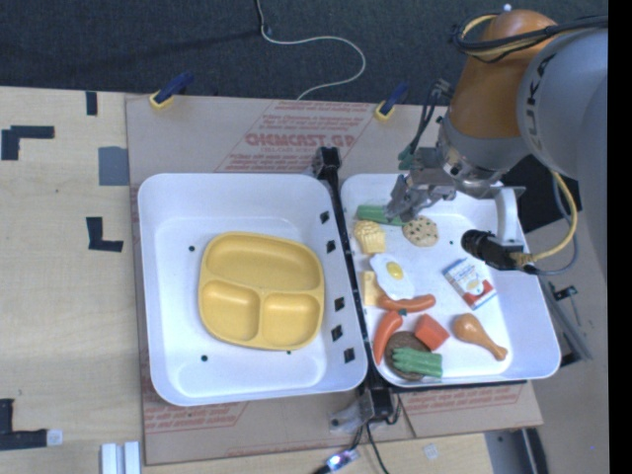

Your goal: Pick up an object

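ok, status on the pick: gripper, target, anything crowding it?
Gripper low at the right white bin's back-left, over the flat green toy piece. Fingers unreadable. Nothing seen held. Yellow corn chunk and round tan cookie crowd close.

Glossy yellow plastic tray [261, 289] in a smooth white plastic bin [168, 265]; matt brown cardboard [227, 136] underneath; shiny plastic toy food [420, 304].
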